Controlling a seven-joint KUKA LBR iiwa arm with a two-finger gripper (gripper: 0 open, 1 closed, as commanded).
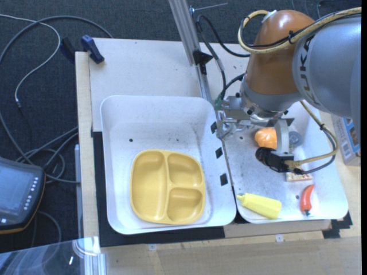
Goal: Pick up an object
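The grey arm with its orange band [275,44] bends down from the right over the right-hand shallow white bin [330,202], its jaws low near the bin's far-left corner; whether they are wide or narrow cannot be told. A small orange rounded object [265,137] lies just beside them. A yellow plastic bottle-shaped toy [259,204] lies nearer the front rim, its long axis running left-right, narrow end left.
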